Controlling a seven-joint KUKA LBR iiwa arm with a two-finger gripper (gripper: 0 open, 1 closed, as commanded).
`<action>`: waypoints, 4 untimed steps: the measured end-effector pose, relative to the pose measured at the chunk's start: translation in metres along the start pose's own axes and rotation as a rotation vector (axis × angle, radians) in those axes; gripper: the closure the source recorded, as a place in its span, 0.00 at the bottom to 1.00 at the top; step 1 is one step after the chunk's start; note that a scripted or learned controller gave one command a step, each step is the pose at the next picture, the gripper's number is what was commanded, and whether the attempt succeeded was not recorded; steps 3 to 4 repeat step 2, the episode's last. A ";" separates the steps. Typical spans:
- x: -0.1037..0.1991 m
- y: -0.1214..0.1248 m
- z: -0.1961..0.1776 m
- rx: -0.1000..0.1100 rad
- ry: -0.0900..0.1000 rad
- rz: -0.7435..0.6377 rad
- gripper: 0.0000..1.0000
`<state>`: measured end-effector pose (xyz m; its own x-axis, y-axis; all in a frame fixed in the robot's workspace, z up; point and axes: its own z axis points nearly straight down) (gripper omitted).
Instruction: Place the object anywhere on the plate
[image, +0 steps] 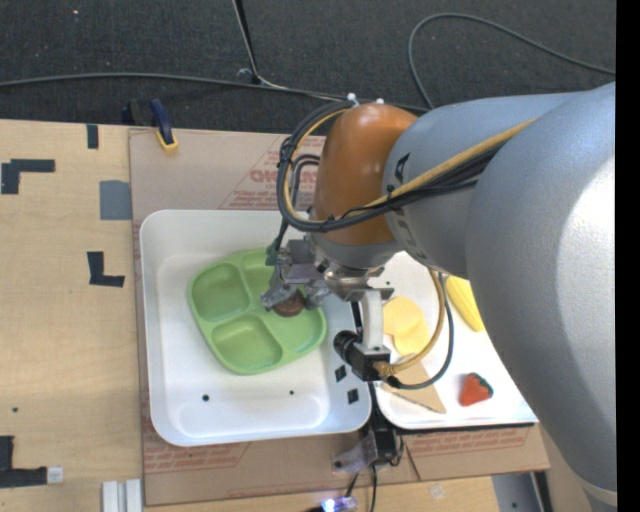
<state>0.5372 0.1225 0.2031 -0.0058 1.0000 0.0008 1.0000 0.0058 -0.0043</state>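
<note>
Camera view
Arm: grey, orange band above the wrist, reaching in from the right and covering much of the right bin (500, 410).
Gripper (289, 292): low over the green plate (235, 310), at its right-hand compartments.
Fingers: narrow, closed around a small dark brown object (290, 307); the object sits between the tips, at the plate's surface. Whether it rests on the plate or hangs just above cannot be told.
Plate: sectioned, lying tilted in the left bin (170, 400), toward its upper right.
Right bin contents: a pale yellow round piece (405, 322), a yellow banana-like item (463, 302), a red strawberry-like item (475, 389), a tan wedge (420, 399).
Table (60, 330): light wood with black marks, left of the bins.
</note>
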 end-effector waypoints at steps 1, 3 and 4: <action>0.053 -0.027 -0.019 -0.002 0.001 -0.003 1.00; 0.050 -0.026 -0.018 -0.002 -0.002 0.002 0.00; 0.050 -0.026 -0.018 -0.002 -0.002 0.002 0.00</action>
